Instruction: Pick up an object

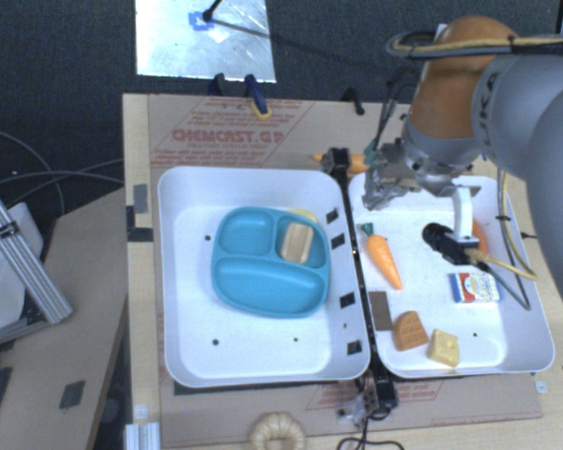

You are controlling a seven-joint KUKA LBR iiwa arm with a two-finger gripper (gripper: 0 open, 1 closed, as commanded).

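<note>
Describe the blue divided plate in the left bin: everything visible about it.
The light blue, rounded, plastic-looking divided plate lies flat near the middle of the left white shallow bin. Raised ridges split it into three compartments: a large one along the near side and two smaller ones behind. A tan, bread-like block sits in the rear right compartment; something pale yellow peeks out just behind that edge. Nothing else touches the plate.

You are looking at a small orange plastic carrot point(385, 260) lying slantwise near the right bin's left wall, a tan bread-like wedge point(410, 331) and a pale yellow cheese-like block point(443, 348) sitting side by side near its front, a blue-and-white card point(474, 287) resting flat toward its right.
</note>
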